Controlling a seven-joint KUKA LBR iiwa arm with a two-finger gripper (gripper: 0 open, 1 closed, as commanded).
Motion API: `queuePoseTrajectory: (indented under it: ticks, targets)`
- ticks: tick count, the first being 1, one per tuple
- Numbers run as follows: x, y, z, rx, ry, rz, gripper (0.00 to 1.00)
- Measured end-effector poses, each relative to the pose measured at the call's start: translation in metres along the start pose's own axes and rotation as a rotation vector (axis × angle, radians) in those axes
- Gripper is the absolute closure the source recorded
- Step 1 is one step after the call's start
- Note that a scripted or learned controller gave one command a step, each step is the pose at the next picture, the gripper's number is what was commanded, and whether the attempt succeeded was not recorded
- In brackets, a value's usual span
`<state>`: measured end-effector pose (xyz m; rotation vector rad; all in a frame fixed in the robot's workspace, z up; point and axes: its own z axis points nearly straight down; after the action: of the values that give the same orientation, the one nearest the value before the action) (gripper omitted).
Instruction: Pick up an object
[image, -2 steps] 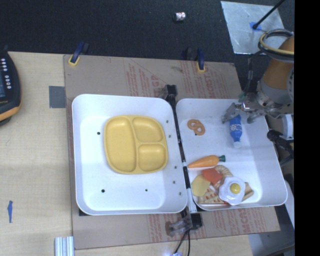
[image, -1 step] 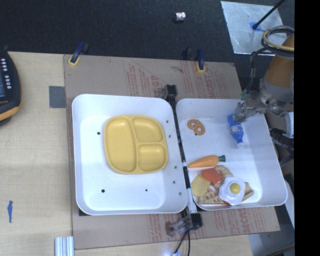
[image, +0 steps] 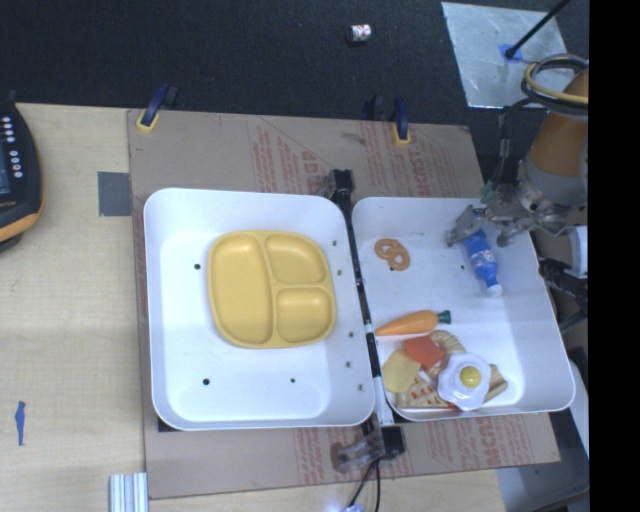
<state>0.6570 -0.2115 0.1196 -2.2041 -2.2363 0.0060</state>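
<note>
Over the right-hand shallow white plastic bin (image: 530, 330), near its upper right corner, the arm's two-finger gripper (image: 487, 226) hangs directly above a small blue plastic bottle with a white label (image: 484, 261), which lies on the bin floor slanting toward the lower right. The grey metal fingers look spread fairly wide, one to each side of the bottle's upper end, but nothing is visibly clamped between them, and whether the tips touch the bottle cannot be told from this slanted view. The step in hand appears to be the approach or the start of a grasp on the bottle, so the task reads as only begun. The next move likely calls for lowering until the fingers straddle the bottle's body, closing squarely across its narrow width, then lifting straight up; because the bottle is round and lies aslant, an off-centre pinch could make it roll or squirt out. The grey arm with its orange band (image: 560, 140) reaches in from the right edge, wrist pointed steeply down at the bin. Other candidates sit well apart from the gripper: a small brown toy pretzel (image: 392, 253) near the bin's upper left, an orange toy carrot with a green top (image: 410, 322), and a heap of toy food topped by a fried egg (image: 466, 378) in the lower part. In the left white bin (image: 180, 300) rests a yellow divided plastic tray (image: 270, 287).
</note>
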Motion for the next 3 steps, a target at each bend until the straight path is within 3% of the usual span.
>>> queuePoseTrajectory:
  ticks: [1, 2, 3]
  targets:
    - [0.073, -0.072, 0.030, 0.010, 0.007, 0.004, 0.00]
    - [0.099, -0.019, 0.027, -0.006, 0.002, 0.006, 0.00]
    - [0.112, 0.002, 0.027, -0.005, 0.001, 0.008, 0.00]
